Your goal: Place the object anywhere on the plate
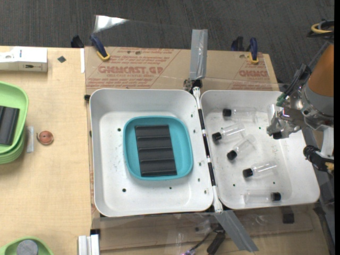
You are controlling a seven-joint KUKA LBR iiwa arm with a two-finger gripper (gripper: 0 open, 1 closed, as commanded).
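Observation:
A teal plate point(183, 142) with a black ribbed insert point(155, 150) lies in the middle of the left white bin point(106, 190). Several clear vials with black caps lie scattered in the right white bin point(303, 193): one near the back point(227, 112), one left of centre point(227, 133), one in the middle point(238, 149), and others toward the front. My gripper point(278, 127) hangs over the right bin's back right part, above the floor, close to a small dark cap-like piece point(277, 135). The wrist hides what lies under it.
The bins' shared rim point(204, 142) runs between plate and vials. Cardboard point(138, 65) with clamps lies behind the bins. On the wooden bench at the left are a green tray point(13, 124), a small round orange item point(45, 137) and a white box point(22, 59).

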